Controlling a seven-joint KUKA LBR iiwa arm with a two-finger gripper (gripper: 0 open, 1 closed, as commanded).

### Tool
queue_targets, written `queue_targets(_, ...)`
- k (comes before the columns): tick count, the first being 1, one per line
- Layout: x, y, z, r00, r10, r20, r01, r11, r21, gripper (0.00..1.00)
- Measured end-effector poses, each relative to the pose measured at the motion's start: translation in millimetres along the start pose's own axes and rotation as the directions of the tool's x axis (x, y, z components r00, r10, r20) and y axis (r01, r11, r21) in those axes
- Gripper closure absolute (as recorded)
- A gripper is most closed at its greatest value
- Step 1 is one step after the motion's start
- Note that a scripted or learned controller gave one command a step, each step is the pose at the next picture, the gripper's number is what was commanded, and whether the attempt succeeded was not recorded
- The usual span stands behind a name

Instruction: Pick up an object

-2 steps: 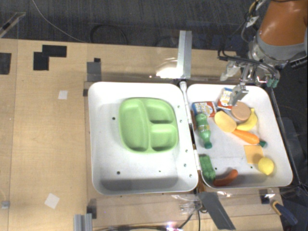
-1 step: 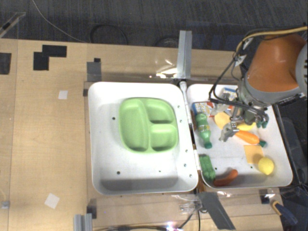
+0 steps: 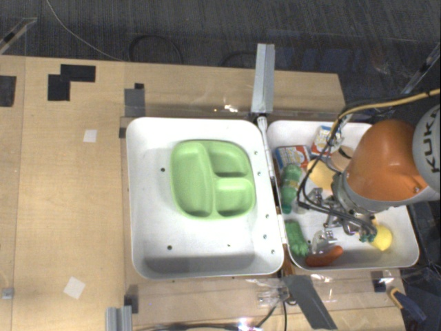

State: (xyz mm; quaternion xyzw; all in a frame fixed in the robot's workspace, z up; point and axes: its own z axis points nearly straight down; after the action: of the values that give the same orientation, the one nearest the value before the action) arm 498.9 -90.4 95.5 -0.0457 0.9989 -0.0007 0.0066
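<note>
The grey arm with its orange band [image 3: 386,161] reached in from the right and hung over the right-hand shallow white bin [image 3: 408,254]; its two-finger gripper [image 3: 329,234] pointed down into the near part of that bin, among the clutter there; whether its fingers were spread or pressed together could not be told, the metal parts and cables at the wrist blurring into one another; nothing could be seen pinched between them.

Just below the gripper lay a red, sausage-shaped object [image 3: 324,256], close to the bin's near wall; whether the gripper touched it was unclear; to the right of it, near the bin's near-right corner, sat a small yellow rounded object [image 3: 382,239]; along the bin's left wall lay a dark green leafy-looking object [image 3: 297,238], and farther back a lighter green bottle-like item [image 3: 291,182]; behind that stood a blue and red printed package [image 3: 289,157] and a small white carton with coloured print [image 3: 322,138], near the far wall; a pale yellow flat piece [image 3: 322,174] showed partly beneath the arm.

The left-hand shallow white bin [image 3: 148,205] held a light green plastic tray with three compartments [image 3: 210,179], lying flat near the bin's middle; both bins rested side by side on a light wooden bench [image 3: 62,205].
</note>
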Motion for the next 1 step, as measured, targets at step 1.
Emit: queue_targets(1,-59.9,-5.8,5.4,0.996,-0.09,0.003,0.09,0.996,0.003,0.0)
